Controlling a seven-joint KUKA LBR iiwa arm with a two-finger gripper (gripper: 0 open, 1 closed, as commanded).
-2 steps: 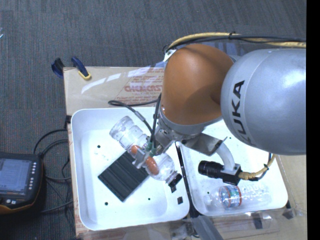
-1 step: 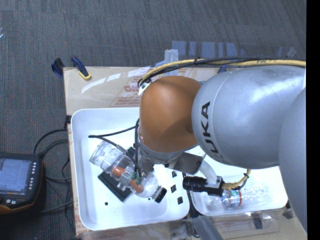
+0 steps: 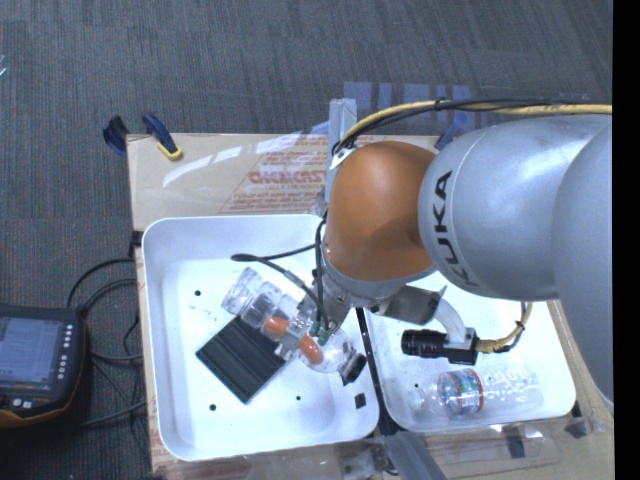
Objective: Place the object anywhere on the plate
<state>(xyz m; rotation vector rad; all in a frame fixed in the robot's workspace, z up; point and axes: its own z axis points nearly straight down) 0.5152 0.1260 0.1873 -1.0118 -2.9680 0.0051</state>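
Nearest the lens is my arm (image 3: pixel 500 218), its orange band (image 3: pixel 380 208) hanging over the gripper (image 3: pixel 322 336), which sits just right of the plate (image 3: pixel 235 363). The wrist hides the tool, so I cannot tell whether it is spread, closed, or pinching anything. I judge the task's thing to be the clear piece (image 3: pixel 255 303) with orange parts. It lies tilted along the plate's upper right edge, touching or just overlapping it, with its far end under my wrist. It looks like thin hard plastic: light, slick, likely to skid or crack under a hard squeeze. I would take it across the narrower orange section rather than the wide clear body. The plate is dark, flat and ribbed, lying askew on the floor of the left bin (image 3: pixel 160 368); the smooth white floor offers little friction. A bottle (image 3: pixel 475 390) lies well right of the plate, in the right bin (image 3: pixel 560 388). Beyond the plate, the bench (image 3: pixel 200 183) carries clamps (image 3: pixel 150 133); a pendant (image 3: pixel 35 358) sits on carpet (image 3: pixel 200 48) well to the plate's left.
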